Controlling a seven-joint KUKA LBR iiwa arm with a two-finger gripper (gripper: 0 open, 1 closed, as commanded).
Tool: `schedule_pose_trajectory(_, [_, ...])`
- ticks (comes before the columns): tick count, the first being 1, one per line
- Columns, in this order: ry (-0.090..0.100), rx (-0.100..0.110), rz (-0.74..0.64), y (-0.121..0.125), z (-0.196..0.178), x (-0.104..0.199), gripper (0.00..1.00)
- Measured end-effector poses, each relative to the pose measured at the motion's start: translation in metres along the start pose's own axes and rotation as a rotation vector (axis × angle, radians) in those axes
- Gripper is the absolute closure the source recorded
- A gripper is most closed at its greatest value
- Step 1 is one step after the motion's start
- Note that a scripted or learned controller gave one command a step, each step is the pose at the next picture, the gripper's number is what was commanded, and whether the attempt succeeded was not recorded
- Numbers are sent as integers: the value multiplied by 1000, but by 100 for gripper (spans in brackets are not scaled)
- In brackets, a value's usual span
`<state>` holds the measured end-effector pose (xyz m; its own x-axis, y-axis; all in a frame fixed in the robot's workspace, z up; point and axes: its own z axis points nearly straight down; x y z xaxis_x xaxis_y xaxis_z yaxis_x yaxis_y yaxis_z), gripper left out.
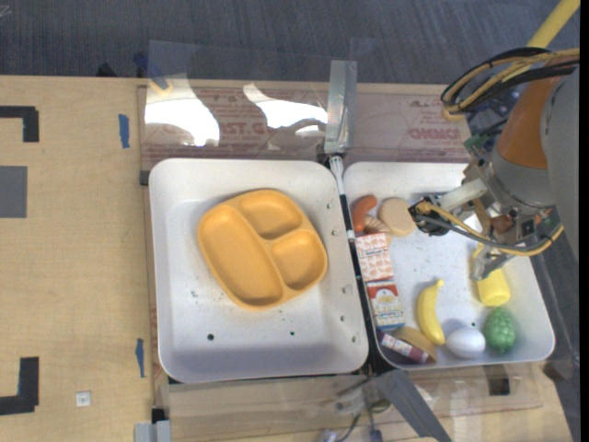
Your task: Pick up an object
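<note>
Two white bins side by side on a pale wooden tabletop [74,274].

The left bin [175,320] and right bin [543,339] touch along their inner edges; black tape marks [20,122] and blue tape strips [123,129] dot the bare board to the left; a clear taped sheet [230,118] lies behind the bins.

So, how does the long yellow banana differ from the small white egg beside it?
The long yellow banana is curved and slim; the small white egg is round and squat. The banana is the larger one and lies farther from the bin's near rim. Both rest in the right white bin.
</note>
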<state>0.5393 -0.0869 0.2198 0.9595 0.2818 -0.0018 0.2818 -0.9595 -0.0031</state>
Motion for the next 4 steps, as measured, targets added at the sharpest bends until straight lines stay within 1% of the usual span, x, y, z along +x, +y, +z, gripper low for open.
schedule_pose_trajectory(1, [3, -2, 82, -24, -44, -19, 0])
schedule_pose_trajectory(2, [-9, 1, 88, -12, 88, -62, 0])
schedule_pose_trajectory(3, [3, 0, 69, -67, 35, -33, 0])
schedule_pose_trajectory(4, [4, -1, 82, -69, -48, -41, 0])
